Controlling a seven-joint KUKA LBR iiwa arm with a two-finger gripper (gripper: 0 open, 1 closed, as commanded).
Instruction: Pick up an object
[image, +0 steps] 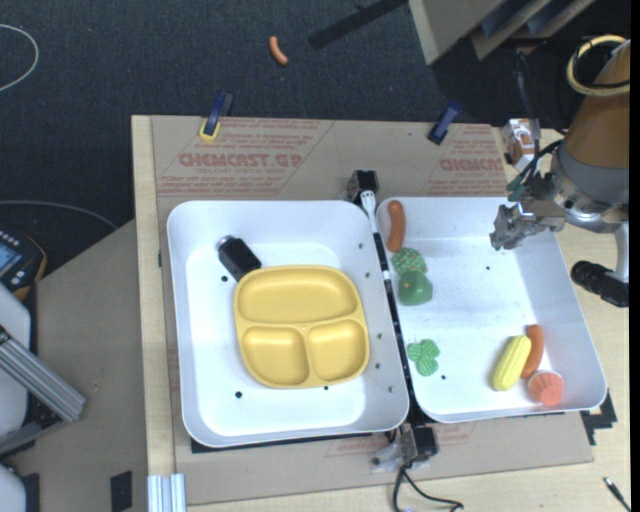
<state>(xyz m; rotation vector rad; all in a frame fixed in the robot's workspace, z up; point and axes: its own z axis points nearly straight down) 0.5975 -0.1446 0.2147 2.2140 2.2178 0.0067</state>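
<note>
The right bin (470, 390) holds an orange sausage (395, 224) at its back left and two green broccoli pieces (411, 276) just in front of it. Another small green piece (425, 356) lies near the bin's front left. At the front right lie a yellow corn cob (510, 362), an orange carrot (534, 348) and a salmon-coloured round piece (546, 387). My gripper (505, 232) hangs over the back right of this bin, with nothing visible between its fingers. It is well apart from all the food items.
The left bin (190, 300) bears a yellow three-compartment plate (300, 325) and a black cylinder (238, 257) behind it. A black divider clamp (365, 186) sits between the bins at the back. An orange item (278, 49) lies on the dark floor beyond the bench.
</note>
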